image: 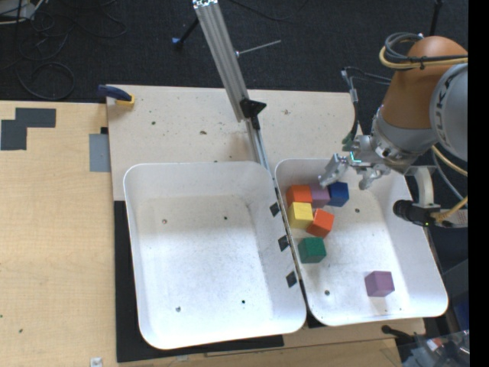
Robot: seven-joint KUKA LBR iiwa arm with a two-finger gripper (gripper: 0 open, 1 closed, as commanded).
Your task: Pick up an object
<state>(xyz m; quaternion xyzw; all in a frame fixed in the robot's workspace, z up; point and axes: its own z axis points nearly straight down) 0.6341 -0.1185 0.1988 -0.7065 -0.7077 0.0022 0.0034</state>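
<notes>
My gripper [350, 176] hangs over the upper part of the right bin [412, 293], its two grey fingers spread apart, open, with nothing between them. Just below its left finger sits a blue cube [338, 194], touching a small purple cube [320, 196]. Beside them lie an orange cube [299, 194], a yellow cube [302, 212], a second orange cube [322, 222] and a green cube [312, 249], all clustered against the bin's left wall. A separate purple cube [379, 283] rests near the bin's lower right.
The left bin [153, 205] stands beside the right one, divided by a rim with black clips [283, 242]. A slanted aluminium bar [229, 67] rises behind the bins. A blue-and-yellow clamp [116, 94] lies at the bench's far left corner.
</notes>
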